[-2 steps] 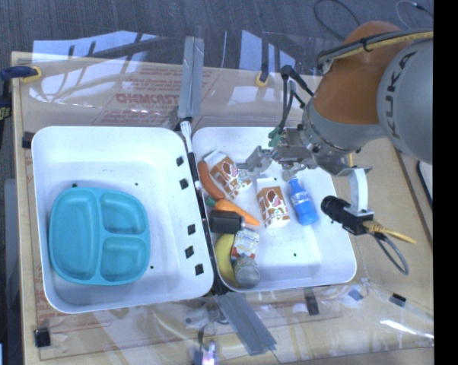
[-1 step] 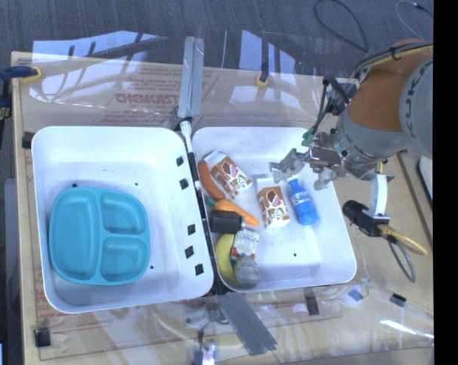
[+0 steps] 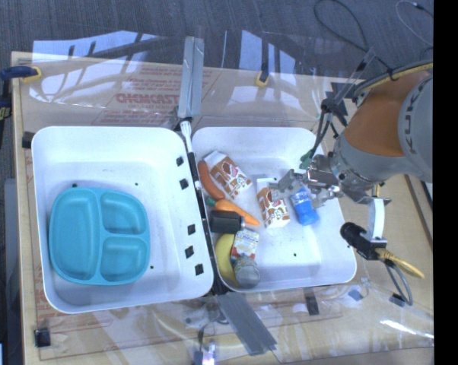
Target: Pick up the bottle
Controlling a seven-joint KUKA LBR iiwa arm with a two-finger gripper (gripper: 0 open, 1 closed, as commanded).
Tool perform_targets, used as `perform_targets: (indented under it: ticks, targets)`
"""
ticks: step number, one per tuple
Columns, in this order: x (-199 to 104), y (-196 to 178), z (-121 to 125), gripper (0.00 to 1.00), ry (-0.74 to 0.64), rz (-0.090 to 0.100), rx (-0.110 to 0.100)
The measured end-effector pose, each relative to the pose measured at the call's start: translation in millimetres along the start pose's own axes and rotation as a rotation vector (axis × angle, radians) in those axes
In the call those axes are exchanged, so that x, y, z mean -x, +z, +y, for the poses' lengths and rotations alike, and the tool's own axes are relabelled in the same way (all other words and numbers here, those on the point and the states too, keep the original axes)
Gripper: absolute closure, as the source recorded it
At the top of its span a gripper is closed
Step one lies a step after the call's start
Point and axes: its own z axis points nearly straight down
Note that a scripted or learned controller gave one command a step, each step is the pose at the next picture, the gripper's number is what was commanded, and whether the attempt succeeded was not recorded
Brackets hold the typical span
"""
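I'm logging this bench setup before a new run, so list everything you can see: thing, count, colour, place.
bins: two, white, side by side on the bench.
plate: one, teal, divided, in the left bin.
cartons: two, white and brown, upper middle of the right bin.
blue bottle: one, blue, right bin, just under the tool.
clear bottle: one, clear with grey cap, front left of the right bin.
carrot: one, orange, right bin near the divider.
banana: one, yellow, beside the clear bottle.
arm: one, grey with orange band, from the right.
tool: one, metal, over the right bin.
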Motion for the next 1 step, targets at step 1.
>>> perform_targets:
  ticks: [1]
  targets:
    - [1.1, -20.8, 15.5, 0.00, 0.043, 0.000, 0.000]
